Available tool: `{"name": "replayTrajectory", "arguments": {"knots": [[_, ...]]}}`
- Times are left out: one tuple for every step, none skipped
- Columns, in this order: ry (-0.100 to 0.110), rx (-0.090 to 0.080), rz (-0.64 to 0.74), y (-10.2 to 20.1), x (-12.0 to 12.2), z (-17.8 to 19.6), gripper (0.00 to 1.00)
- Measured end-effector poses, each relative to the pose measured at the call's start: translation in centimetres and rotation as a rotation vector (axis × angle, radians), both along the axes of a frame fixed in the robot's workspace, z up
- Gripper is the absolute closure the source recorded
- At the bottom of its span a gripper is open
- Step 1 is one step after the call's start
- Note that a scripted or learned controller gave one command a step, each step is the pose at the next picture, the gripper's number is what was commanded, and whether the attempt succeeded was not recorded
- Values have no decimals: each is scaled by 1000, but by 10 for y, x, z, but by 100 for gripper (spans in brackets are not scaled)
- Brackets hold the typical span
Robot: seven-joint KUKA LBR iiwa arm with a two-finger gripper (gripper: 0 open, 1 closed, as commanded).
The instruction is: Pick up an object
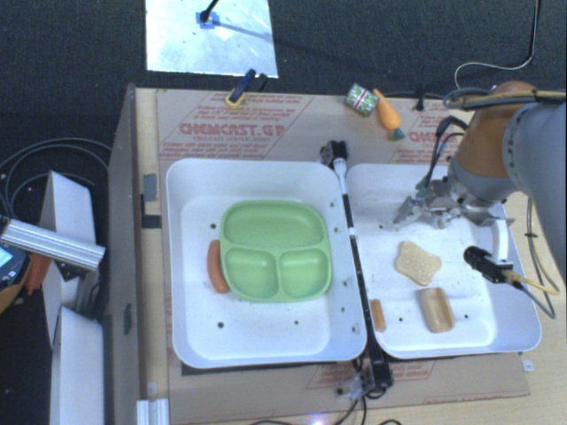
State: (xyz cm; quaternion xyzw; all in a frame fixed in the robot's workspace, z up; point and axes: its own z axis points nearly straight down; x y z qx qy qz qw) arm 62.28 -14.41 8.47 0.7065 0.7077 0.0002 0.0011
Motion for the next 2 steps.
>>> {"name": "replayTrajectory", "arguments": {"knots": [[0, 2, 2, 43, -40, 40, 0], [2, 1, 0, 37, -44, 8, 0]]}}
